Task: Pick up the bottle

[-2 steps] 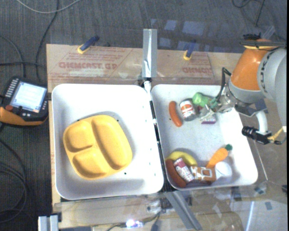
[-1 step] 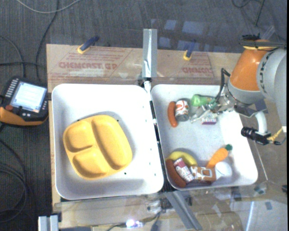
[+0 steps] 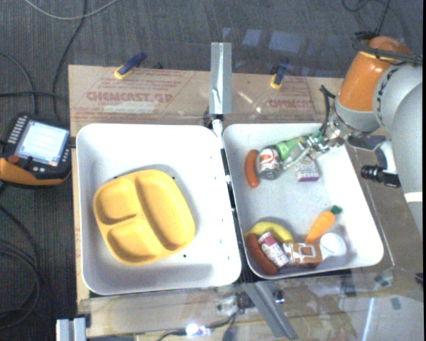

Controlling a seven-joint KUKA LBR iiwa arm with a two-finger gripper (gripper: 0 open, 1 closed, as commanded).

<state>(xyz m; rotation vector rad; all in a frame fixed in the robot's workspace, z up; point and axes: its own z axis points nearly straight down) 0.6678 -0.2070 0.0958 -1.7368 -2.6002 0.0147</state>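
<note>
Far left, a handheld control pad sits on the floor beside the counter. The left bin carries a yellow divided tray. In the right bin, a sausage lies at the upper left with a can touching it. The green bottle lies on its side just right of the can, near the bin's back edge. The gripper sits right at the bottle's right end; whether it grips or how far it is open cannot be told. Below it lies a small box. Further down: a banana, a carrot, a white cup.
</note>
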